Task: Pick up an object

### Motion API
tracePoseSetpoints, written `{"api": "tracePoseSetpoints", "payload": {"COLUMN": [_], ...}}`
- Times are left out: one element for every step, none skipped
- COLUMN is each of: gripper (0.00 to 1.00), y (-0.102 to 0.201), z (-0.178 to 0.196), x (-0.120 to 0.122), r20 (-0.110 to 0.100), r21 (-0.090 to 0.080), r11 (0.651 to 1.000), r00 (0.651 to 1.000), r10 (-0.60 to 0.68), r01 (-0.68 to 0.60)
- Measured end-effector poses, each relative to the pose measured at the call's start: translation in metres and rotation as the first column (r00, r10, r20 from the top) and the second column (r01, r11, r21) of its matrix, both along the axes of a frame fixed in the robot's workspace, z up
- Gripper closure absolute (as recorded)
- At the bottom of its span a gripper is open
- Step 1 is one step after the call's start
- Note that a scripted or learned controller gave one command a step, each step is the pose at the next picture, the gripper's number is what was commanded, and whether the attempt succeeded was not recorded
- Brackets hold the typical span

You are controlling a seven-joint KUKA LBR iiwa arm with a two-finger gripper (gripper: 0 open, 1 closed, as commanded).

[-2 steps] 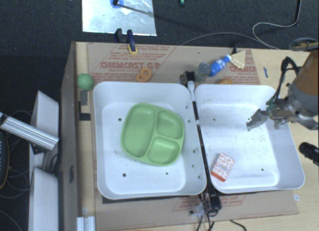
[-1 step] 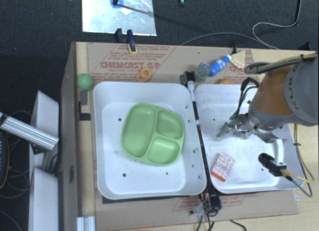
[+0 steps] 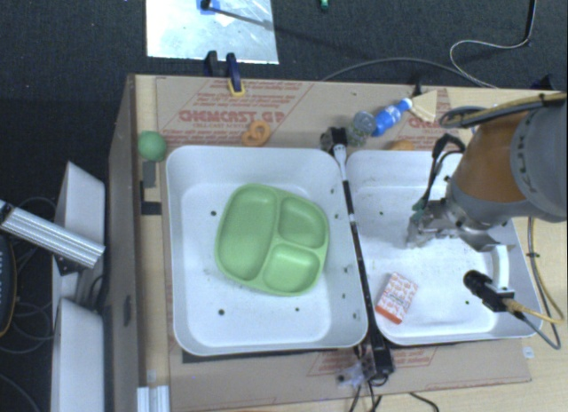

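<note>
A small orange-and-white patterned packet (image 3: pixel 397 297) lies flat near the front left corner of the right bin (image 3: pixel 390 190). My gripper (image 3: pixel 422 228) hangs low over the middle of that bin, above and to the right of the packet and apart from it. A light green divided plate (image 3: pixel 272 239) rests in the middle of the left bin (image 3: pixel 191 224).
On the cardboard behind the bins lie a blue-and-clear bottle (image 3: pixel 382 121), an orange ring (image 3: pixel 256 133) and a green ball (image 3: pixel 152 145). A blue-and-yellow clamp (image 3: pixel 232 74) sits at the back edge. The arm's orange band (image 3: pixel 490 170) covers the right bin's far right side.
</note>
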State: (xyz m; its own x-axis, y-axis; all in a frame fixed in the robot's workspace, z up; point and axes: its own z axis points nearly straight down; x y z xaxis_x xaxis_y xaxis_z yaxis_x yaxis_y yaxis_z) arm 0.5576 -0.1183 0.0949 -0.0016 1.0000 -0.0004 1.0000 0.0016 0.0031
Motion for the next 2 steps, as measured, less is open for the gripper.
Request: {"api": "tracePoseSetpoints", "payload": {"gripper": [1.00,1.00], "y": [-0.032,-0.060], "z": [0.108,0.169], "x": [0.053,0.112], "r20": [0.003,0.003], "r21": [-0.002,-0.002], "r11": [1.000,1.000], "r00": [1.000,1.000], "r10": [0.003,0.004], "r01": [-0.003,-0.004]}}
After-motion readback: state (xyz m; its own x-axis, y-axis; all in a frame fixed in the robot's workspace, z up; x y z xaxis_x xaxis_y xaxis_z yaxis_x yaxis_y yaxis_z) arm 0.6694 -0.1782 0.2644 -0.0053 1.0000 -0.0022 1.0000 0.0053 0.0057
